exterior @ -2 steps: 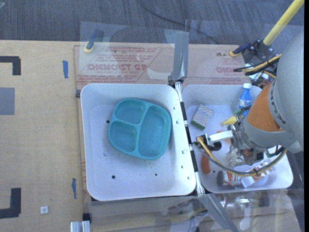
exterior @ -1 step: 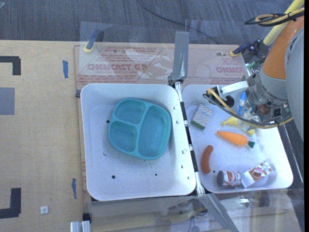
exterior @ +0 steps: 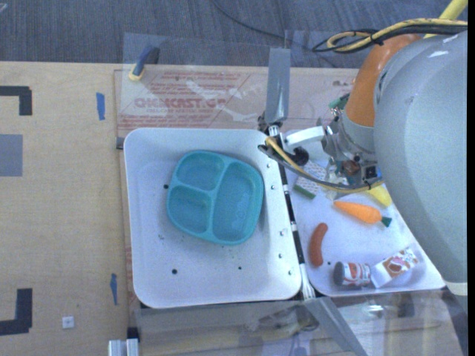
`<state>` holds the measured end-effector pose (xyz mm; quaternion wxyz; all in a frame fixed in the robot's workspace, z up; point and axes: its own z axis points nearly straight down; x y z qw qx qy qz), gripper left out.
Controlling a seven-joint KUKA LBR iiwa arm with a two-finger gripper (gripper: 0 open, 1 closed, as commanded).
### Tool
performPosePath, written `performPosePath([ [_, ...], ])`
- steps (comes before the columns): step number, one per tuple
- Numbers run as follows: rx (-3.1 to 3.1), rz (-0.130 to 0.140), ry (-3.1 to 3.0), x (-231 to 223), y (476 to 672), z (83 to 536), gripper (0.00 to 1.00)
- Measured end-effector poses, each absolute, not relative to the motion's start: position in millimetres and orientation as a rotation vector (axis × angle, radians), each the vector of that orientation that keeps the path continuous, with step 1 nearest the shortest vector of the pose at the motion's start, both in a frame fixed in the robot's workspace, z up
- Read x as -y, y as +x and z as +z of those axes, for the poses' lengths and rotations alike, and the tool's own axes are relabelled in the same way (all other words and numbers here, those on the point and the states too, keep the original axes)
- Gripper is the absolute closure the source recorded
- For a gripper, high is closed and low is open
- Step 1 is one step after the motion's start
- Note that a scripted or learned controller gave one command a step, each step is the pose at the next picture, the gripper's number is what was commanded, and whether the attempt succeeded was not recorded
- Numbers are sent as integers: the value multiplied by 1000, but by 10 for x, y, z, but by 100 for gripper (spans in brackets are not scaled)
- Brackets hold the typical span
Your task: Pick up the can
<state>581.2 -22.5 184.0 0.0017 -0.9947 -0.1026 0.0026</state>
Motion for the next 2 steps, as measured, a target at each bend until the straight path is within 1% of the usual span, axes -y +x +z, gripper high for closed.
performPosePath([
  [1,363,-1,-3120,-32,5656,2849,100],
  [2,309,3,-3125,-252,6082,1968,100],
])
